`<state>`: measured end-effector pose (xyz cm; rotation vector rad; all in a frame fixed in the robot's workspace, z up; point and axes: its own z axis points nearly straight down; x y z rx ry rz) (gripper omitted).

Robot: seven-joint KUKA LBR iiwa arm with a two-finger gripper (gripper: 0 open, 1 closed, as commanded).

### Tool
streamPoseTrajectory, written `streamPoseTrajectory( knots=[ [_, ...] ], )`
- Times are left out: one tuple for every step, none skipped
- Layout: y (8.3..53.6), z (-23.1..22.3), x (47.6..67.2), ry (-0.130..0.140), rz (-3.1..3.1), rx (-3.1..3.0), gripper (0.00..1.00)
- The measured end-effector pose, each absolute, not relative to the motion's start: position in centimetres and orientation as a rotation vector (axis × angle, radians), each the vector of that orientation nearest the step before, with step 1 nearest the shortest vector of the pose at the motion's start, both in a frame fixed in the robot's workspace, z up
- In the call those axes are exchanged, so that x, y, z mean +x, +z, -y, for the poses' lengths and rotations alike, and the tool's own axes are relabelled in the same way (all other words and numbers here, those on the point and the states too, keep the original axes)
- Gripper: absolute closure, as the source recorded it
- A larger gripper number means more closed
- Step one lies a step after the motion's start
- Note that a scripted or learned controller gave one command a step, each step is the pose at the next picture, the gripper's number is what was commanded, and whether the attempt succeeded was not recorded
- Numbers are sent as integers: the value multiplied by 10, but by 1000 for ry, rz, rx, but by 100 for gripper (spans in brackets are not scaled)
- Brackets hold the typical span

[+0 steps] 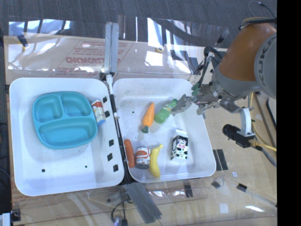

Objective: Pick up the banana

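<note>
While banana [154, 161] lies well apart, pincer [184, 103] hovers; grip state unclear.

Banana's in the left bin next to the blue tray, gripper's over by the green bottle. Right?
Not quite. The camera view shows the banana in the right bin, near its front edge beside a small can. The blue tray sits in the left bin. The gripper is by the green bottle, as you said.

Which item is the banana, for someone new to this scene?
Look in the right bin, along its near edge. The banana lies there beside a small can, the one yellow curved thing; the carrot farther back is orange.
</note>
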<state>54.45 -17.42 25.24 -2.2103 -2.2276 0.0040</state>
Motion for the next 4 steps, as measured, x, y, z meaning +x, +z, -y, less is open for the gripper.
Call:
streamPoseTrajectory(
  knots=[
    [111, 147, 476, 2, 2390, -2034, 0],
    [96, 126, 478, 14, 2431, -2032, 0],
    [93, 158, 483, 0, 2212, -2231, 0],
    [103, 158, 484, 1, 2218, -2225, 100]
  ],
)
